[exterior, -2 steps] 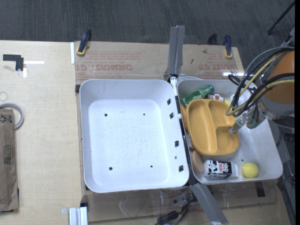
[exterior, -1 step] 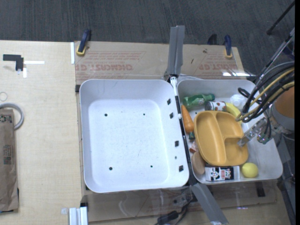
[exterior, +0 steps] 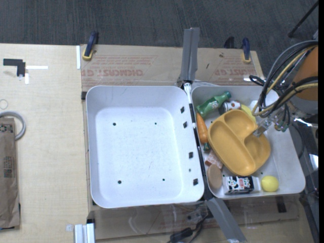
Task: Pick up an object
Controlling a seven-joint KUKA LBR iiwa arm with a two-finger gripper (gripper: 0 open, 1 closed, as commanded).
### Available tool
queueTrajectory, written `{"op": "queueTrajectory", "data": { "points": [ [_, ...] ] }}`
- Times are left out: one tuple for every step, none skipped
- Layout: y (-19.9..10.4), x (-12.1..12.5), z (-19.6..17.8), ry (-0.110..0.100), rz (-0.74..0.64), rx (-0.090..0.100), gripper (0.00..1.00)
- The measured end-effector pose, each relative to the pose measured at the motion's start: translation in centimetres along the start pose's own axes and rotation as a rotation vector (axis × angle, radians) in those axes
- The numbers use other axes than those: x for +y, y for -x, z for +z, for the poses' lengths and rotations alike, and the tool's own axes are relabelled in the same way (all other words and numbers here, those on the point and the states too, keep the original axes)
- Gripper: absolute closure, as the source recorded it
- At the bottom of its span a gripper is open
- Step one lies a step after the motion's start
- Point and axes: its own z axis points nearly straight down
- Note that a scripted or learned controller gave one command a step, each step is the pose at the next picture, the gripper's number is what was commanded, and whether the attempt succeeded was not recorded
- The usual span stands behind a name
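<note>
Down at the right bin [exterior: 296, 158], the end effector [exterior: 261, 129] sits at the upper right rim of a yellow divided dish [exterior: 238, 142], touching it; cables and wrist hardware crowd it, so I cannot tell how far open it is or whether it grips anything. Tilted, the dish rests on the other clutter. Around it lie a green bottle [exterior: 213, 103], an orange carrot-like piece [exterior: 202, 129], a small black-and-white carton [exterior: 238, 184] whose print is too small to read, and a yellow ball [exterior: 270, 183]. Beside it, the left bin [exterior: 96, 151] shares a wall. Behind both bins, brown cardboard [exterior: 131, 65] on the tabletop [exterior: 45, 135] bears reddish lettering, seen upside down, apparently "CHEMCAST".
</note>
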Motion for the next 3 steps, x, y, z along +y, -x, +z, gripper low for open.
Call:
{"op": "queueTrajectory", "data": {
  "points": [
    [-0.2,0.8,0.9,0.0,0.096,-0.004,1.0],
    [1.1,1.1,1.0,0.0,0.031,-0.002,1.0],
    [0.6,3.8,-5.7,-0.001,0.089,0.001,1.0]
  ]
}}
